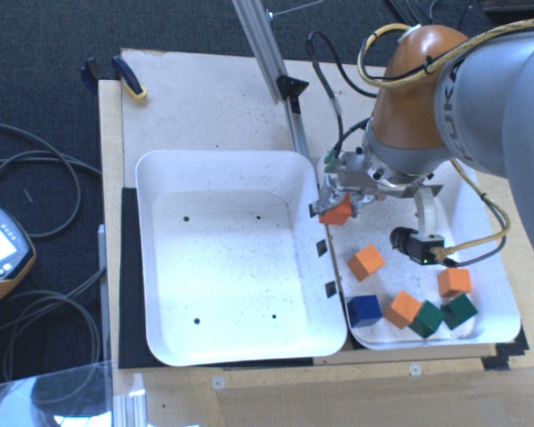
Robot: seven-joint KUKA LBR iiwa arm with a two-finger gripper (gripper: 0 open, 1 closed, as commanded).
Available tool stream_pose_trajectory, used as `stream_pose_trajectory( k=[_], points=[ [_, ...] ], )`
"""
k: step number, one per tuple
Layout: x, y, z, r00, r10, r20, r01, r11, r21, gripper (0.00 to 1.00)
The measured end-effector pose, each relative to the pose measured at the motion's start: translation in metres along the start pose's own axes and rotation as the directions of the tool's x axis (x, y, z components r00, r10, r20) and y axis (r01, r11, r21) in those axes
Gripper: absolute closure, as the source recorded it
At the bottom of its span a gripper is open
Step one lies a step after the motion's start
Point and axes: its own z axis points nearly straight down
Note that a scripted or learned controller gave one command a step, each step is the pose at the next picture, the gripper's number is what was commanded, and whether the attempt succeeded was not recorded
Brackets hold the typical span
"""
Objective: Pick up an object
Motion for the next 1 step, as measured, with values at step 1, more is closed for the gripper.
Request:
stream_pose_trajectory(
  k=[1],
  points=[
    [0.0817,0.042,-0.0001,1.0,-0.001,-0.001,0.001,1.0,-0.003,1.0]
  ],
)
